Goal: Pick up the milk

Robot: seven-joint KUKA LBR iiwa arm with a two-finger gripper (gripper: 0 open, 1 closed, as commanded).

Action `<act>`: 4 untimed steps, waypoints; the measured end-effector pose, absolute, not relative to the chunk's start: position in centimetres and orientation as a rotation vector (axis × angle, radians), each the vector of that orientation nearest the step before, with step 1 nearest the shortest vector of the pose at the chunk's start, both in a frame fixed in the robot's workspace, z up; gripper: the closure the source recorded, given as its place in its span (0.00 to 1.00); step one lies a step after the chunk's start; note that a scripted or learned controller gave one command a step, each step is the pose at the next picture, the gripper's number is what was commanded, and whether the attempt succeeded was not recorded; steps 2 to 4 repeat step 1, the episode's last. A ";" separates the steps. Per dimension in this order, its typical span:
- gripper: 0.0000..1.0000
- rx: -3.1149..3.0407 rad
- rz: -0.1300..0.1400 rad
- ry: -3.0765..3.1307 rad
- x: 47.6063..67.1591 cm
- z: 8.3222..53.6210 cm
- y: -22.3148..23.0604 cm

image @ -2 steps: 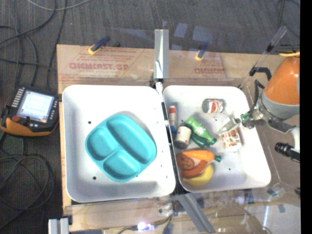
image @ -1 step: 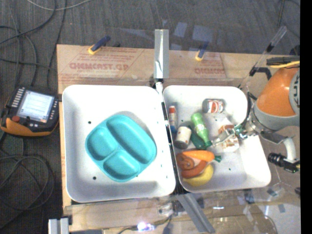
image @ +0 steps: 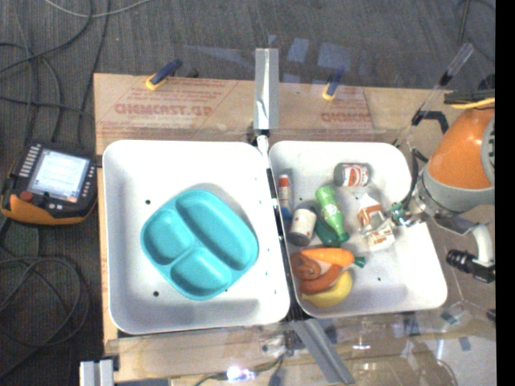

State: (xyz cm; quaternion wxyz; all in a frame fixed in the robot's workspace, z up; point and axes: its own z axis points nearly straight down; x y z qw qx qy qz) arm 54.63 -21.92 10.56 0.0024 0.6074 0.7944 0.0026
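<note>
Nearby, boxy milk carton (image: 374, 224) beside gripper (image: 400, 213).

Faint red print on cardboard sheet (image: 185, 107) under bins, approx. "CHEMCAST GP".

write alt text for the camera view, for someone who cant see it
The arm's gripper sits at the milk in the right bin, among a green bottle, can, carrot and banana. The left bin holds a teal tray.
</note>
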 end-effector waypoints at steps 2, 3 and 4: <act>1.00 1.921 -0.001 2.487 54.0 20.6 -13.4; 1.00 1.921 -0.001 2.487 54.0 20.6 -13.4; 1.00 1.921 -0.001 2.487 54.0 20.6 -13.4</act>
